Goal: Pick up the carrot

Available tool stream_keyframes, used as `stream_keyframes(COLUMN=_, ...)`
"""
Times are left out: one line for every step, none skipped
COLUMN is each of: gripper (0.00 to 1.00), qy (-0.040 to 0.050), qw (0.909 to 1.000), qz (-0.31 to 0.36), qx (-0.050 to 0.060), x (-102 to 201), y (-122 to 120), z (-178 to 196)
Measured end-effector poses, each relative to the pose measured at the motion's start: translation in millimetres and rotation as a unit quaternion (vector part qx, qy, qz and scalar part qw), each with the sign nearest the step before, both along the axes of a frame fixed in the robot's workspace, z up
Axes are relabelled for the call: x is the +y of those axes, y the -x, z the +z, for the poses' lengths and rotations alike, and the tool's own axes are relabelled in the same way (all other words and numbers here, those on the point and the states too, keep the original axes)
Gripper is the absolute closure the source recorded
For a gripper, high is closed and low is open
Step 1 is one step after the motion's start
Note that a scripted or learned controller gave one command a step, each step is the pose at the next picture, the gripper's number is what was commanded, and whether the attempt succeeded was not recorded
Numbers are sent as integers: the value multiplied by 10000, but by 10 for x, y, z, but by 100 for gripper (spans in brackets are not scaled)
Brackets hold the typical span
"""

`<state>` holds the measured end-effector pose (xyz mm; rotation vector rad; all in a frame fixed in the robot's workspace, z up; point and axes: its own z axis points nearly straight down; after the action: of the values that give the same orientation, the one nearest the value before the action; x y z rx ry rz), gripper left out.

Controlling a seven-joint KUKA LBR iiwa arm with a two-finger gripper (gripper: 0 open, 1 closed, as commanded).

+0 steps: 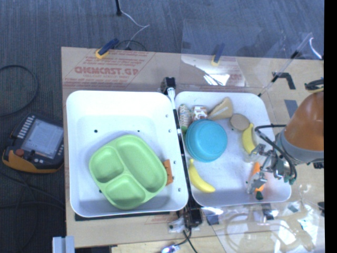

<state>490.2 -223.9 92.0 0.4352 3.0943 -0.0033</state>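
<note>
small orange carrot (pixel 256 174), seemingly upright, partly hidden, right bin's (pixel 226 196) near-right corner

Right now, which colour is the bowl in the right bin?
Light blue; the bowl shows clearly in the camera view.

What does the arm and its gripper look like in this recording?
The arm enters from the right of the camera view as a rounded bulk: a glossy orange band above a grey wrist section. A dark cable loops out from the wrist towards the gripper, which is a small assembly of dark and metallic parts with thin fingers. No markings or labels are legible.
</note>
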Motion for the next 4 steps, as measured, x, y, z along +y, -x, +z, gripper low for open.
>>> stream_keyframes(gripper=100, qy=28, qw=10000, qz=7, qx=-40, x=-5, y=-31, z=123)
stream_keyframes(gripper=0, qy=24, qw=10000, qz=8, qx=-28, x=-1, y=-25, z=112)
stream_keyframes(gripper=0, qy=-74, qw=9396, qz=-3421, qx=47, x=44, y=-390, z=-15)
stream_keyframes(gripper=100, qy=-53, qw=9398, qz=-3416, qx=-29, x=31, y=-430, z=111)
